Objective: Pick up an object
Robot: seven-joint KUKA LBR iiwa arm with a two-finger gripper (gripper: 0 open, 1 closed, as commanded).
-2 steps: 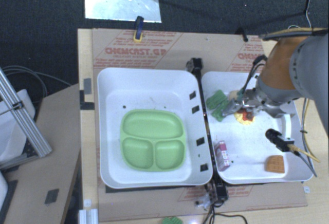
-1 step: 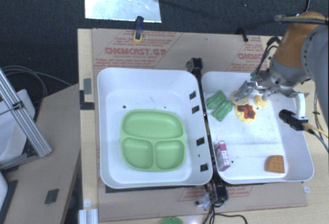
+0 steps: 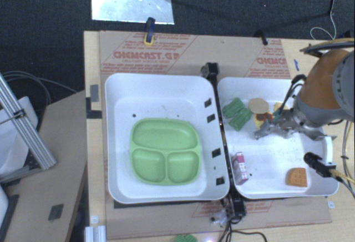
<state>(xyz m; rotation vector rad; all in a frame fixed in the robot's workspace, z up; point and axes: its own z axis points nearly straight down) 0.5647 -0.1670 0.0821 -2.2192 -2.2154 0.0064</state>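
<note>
Objects: green ridged blocks, tan round disc, orange spongy block left unlifted in right white bin.
Pincer: lowered at disc's six o'clock; finger spacing cannot be told.
Progress: nothing seen gripped; lift judged outstanding.

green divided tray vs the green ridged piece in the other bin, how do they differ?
The green divided tray is pale green, while the green ridged piece is a deeper green. The tray is far larger, covering much of the left bin; the ridged piece takes a small patch of the right bin. The tray has three smooth compartments; the piece looks ribbed. Both lie flat and clear of the gripper.
</note>
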